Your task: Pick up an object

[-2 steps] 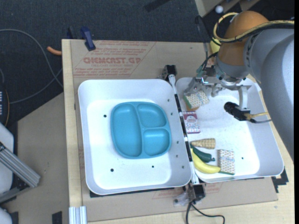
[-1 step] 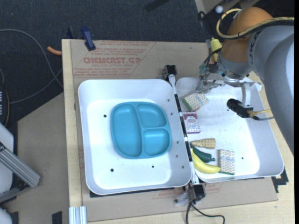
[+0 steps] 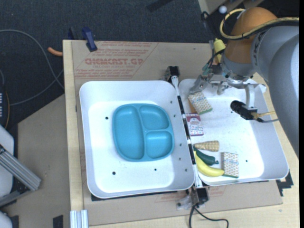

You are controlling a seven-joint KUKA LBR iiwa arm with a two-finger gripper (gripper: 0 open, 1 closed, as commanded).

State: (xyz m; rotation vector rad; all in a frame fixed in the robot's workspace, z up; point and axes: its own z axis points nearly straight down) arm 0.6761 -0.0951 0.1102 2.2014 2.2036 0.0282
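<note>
Two shallow white bins are sitting side by side on the tabletop (image 3: 118, 61), which is filling the middle of the frame. The left bin (image 3: 95, 127) is holding a blue divided plate (image 3: 142, 131) at its centre. The right bin (image 3: 266, 151) is holding the loose objects along its left wall: a patterned packet (image 3: 200, 102) at upper left, a small red-and-white carton (image 3: 193, 124) just below it, a tan cone-shaped piece (image 3: 207, 146) lower still, and at lower left a dark green piece (image 3: 205, 156) lying against a yellow banana (image 3: 209, 169), with a second patterned packet (image 3: 230, 163) just to the right. The grey arm (image 3: 280, 46) is reaching in from the upper right, its orange band (image 3: 249, 32) showing above the wrist. The jaws (image 3: 223, 85) are hanging over the upper part of the right bin, near the first packet; whether they are spread or pressed together cannot be told, and no object is showing between them.
</note>
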